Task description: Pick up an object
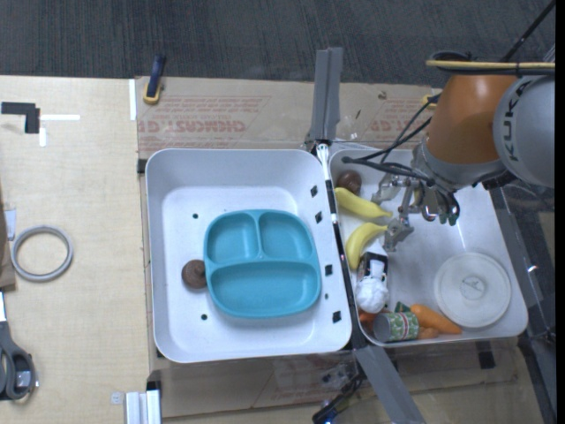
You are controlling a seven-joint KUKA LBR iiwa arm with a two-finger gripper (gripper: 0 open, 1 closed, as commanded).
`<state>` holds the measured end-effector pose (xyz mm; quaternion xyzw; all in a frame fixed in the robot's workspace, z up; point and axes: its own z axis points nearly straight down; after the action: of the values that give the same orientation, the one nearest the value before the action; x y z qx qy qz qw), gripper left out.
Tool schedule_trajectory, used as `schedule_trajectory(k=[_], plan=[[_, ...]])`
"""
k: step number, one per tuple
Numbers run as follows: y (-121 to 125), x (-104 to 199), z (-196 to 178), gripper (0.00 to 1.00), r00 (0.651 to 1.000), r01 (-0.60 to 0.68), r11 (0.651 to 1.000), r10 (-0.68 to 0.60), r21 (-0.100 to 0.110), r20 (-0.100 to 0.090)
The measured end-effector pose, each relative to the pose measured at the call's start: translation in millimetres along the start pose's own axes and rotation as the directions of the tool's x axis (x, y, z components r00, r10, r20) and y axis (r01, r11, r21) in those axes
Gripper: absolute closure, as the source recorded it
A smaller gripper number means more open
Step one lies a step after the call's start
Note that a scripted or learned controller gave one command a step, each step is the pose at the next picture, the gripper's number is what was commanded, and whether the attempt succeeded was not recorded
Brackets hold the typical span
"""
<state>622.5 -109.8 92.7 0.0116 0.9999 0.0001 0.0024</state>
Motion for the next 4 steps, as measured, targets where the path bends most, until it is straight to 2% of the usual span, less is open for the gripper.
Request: schedule_trajectory(k=[1,2,3,4], plan=[[-109.6,89.9,-1.4,0.0,0.982,0.187,0.982,-0.187,-0.004,0.002],[-26.5,45.5,0.1,0.0,0.986,0.168,0.986,-0.168,-0.001,0.0],[-100.5,96.6,-112.4,0.0,0.973,0.229,0.973,-0.229,0.001,0.0],[-53.0,9.8,-0.2,0.0,0.932,0.361,0.932,-0.361,-0.001,0.001]])
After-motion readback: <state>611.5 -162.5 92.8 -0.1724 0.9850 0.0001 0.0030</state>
